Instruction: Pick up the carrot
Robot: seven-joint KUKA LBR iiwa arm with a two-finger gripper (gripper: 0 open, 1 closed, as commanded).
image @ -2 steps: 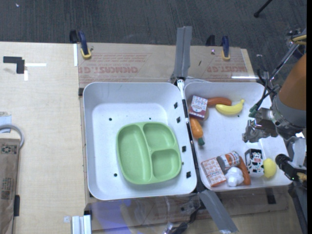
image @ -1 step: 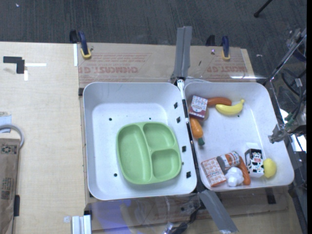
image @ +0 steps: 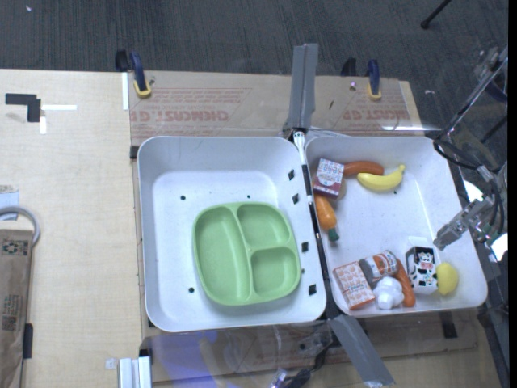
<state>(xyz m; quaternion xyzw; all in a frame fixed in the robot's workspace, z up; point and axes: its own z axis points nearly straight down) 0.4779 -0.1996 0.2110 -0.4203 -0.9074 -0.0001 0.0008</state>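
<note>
The carrot (image: 325, 213) is orange with a green stub at its near end. It lies along the left wall of the right bin (image: 380, 217), just below a small red and white carton (image: 329, 176). My gripper (image: 454, 231) hangs at the right rim of that bin, well to the right of the carrot and apart from it. Part of the arm is cut off by the view's right edge. Nothing shows in the gripper.
The right bin also holds a banana (image: 381, 179), a sausage (image: 363, 168), a snack box (image: 353, 285), a can (image: 380, 265), a white garlic (image: 389, 295), a cow-print carton (image: 422, 269) and a lemon (image: 447, 279). A green divided plate (image: 246, 253) lies in the left bin (image: 161, 217).
</note>
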